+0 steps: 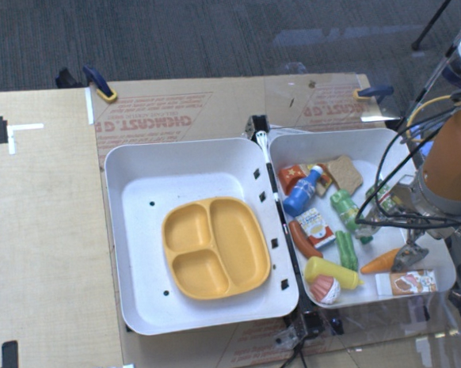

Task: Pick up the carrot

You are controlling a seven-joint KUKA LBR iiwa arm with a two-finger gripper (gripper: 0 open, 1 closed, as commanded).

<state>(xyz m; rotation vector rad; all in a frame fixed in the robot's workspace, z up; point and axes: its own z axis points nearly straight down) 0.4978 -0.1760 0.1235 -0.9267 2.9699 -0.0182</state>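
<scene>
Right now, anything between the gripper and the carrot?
Nothing visible. The carrot lies in the right bin, its thick end beside the gripper. The green cucumber and yellow bottle lie on its far side, away from the gripper; a flat carton sits just below.

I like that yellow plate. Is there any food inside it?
No. The yellow plate sits in the left bin, and all three of its compartments show bare. What lies under the plate is covered.
</scene>
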